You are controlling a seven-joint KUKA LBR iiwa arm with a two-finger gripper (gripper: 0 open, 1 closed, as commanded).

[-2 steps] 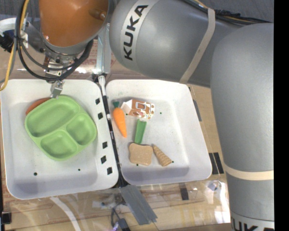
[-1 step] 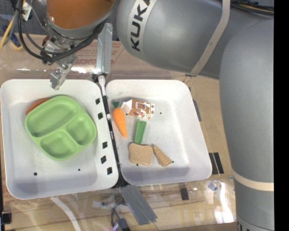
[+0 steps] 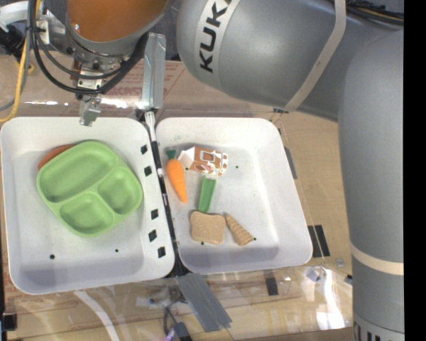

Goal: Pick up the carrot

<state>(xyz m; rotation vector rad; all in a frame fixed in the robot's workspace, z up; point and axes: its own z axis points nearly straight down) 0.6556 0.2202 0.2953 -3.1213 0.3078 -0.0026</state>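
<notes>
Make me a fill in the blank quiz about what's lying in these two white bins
1. The small orange carrot lies in the ____ white bin.
2. The green three-compartment plastic plate sits in the ____ white bin.
3. The tan bread slice lies beside a ribbed tan ____.
4. The end effector hangs above the ____ bin's far edge.

Missing words: right; left; cone; left

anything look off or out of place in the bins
Mostly tidy. One oddity: in the left bin, the green divided plate sits tilted on an orange thing peeking out from under its upper left edge. The carrot lies untouched in the right bin.
</notes>
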